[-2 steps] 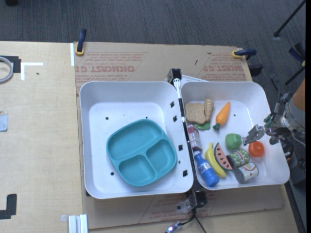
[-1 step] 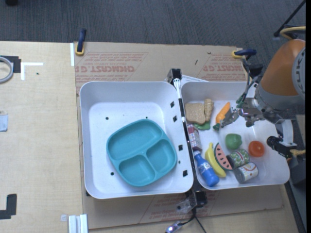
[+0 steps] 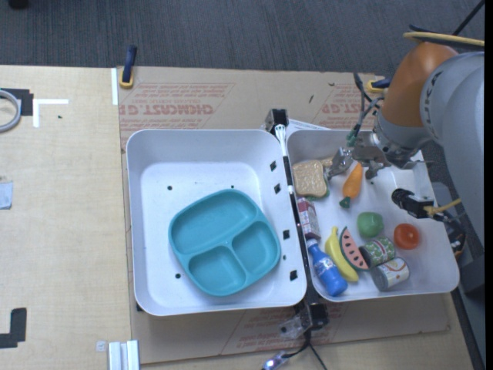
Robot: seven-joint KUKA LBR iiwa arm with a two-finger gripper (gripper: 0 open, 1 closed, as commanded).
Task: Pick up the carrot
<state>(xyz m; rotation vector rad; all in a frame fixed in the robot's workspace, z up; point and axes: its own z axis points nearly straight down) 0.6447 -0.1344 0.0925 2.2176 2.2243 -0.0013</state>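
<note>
carrot (image 3: 352,183) under end effector (image 3: 353,159); right bin (image 3: 431,280) wall near behind

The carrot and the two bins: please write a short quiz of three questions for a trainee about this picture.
1. True or false: the carrot lies on the teal tray.
2. Which lies nearest the carrot? A) bread slice B) blue bottle C) tomato
3. Fill in: the gripper is over the ___ bin.

Key: 1 false; 2 A; 3 right.
</note>
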